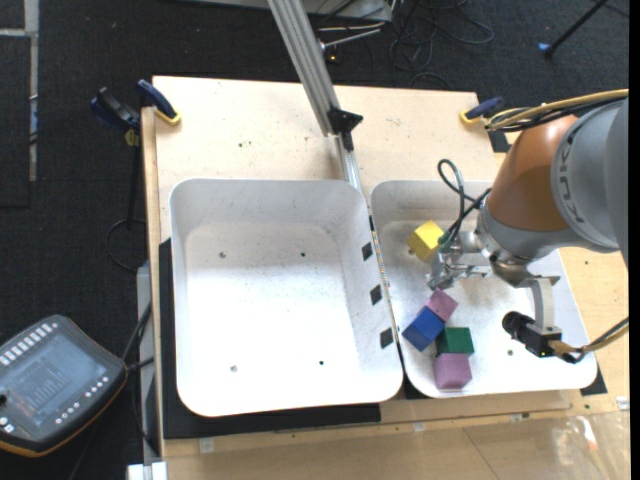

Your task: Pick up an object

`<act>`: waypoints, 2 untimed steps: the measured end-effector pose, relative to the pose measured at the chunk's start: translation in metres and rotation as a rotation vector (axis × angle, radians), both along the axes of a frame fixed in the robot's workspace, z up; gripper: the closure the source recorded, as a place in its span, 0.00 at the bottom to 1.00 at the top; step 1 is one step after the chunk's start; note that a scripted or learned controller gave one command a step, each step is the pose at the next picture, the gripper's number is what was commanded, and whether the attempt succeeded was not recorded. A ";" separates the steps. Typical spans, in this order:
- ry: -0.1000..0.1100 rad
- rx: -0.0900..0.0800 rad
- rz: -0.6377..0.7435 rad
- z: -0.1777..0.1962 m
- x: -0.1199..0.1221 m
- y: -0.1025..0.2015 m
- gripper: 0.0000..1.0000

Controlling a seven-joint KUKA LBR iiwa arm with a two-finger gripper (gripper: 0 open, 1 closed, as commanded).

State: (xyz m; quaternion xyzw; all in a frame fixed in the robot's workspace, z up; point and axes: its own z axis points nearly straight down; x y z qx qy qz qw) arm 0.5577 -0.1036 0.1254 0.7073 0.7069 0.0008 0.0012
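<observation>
The right bin (578, 320) holds several small blocks. A yellow block (427, 238) lies near its back left. Toward the front sit a light purple block (443, 303), a blue block (424, 329), a green block (459, 341) and a second purple block (452, 371), close together. My gripper (452, 271) hangs low in this bin, between the yellow block and the light purple block, just above the latter. The arm's grey and orange wrist covers the back right of the bin. I see nothing lifted off the bin floor.
The left bin (182, 218) lies beside the right one, their walls meeting along a ridge (375, 278). A slanted metal pole (300, 48) rises from the back of the bench. Clamps sit at the rear corners (160, 103). A teach pendant (50, 383) rests at the lower left.
</observation>
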 end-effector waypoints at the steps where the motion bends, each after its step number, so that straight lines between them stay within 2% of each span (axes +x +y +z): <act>1: -0.005 -0.001 0.002 0.063 0.001 -0.004 1.00; 2: -0.003 -0.001 0.003 0.099 0.002 -0.004 1.00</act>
